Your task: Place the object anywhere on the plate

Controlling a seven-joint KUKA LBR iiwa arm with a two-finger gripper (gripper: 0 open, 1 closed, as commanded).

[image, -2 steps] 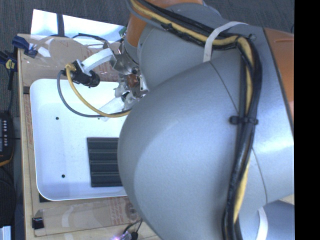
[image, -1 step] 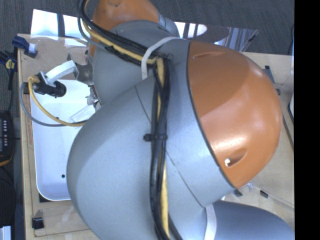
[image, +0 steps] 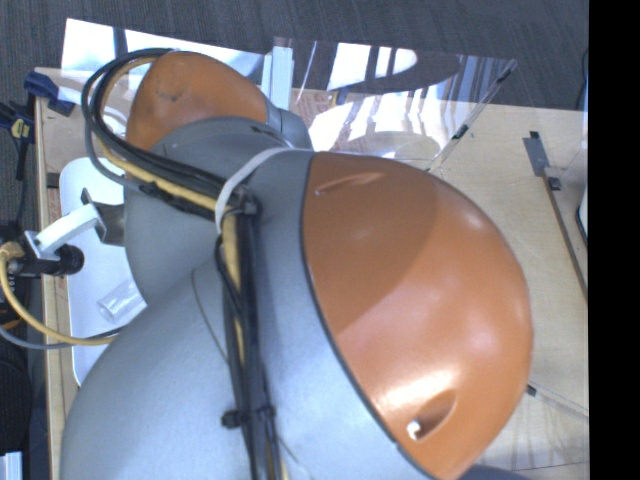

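- My arm (image: 300,308) covers most of the bench (image: 500,158), hiding the plate and the object from me.
- Left of it, a white bin (image: 75,183) edge peeks out.
- I cannot tell the jaw state.

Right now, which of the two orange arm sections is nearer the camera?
The big orange dome at centre-right; the smaller orange cap sits upper left, behind black cables.

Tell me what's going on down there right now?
Arm blocks the camera. White bin edge visible at left. Small clear item lying in it. Gripper, plate: can't tell.
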